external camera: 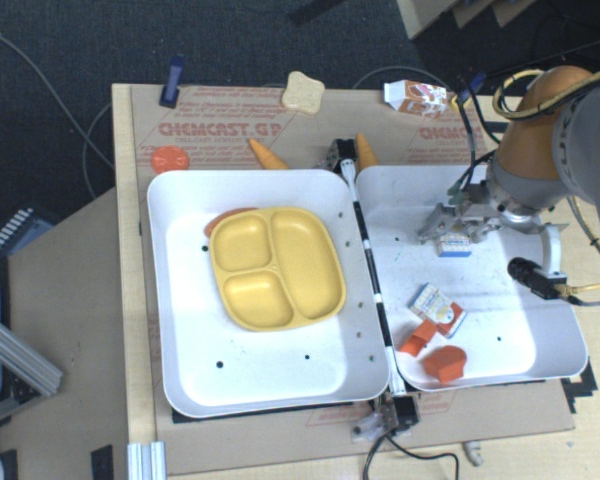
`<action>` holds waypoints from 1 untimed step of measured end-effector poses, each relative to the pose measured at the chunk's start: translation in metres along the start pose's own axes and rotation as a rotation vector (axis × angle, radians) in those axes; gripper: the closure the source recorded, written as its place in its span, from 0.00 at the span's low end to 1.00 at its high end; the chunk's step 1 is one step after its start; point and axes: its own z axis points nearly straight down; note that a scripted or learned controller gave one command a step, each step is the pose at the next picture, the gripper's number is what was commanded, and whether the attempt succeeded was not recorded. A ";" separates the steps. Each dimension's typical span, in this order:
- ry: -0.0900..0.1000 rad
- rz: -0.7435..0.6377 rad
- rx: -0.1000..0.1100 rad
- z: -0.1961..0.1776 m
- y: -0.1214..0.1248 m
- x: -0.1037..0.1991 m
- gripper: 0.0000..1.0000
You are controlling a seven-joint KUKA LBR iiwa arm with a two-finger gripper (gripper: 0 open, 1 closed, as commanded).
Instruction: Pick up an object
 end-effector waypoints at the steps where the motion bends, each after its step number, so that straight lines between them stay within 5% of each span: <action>1: -0.001 -0.001 -0.003 -0.011 0.001 0.000 1.00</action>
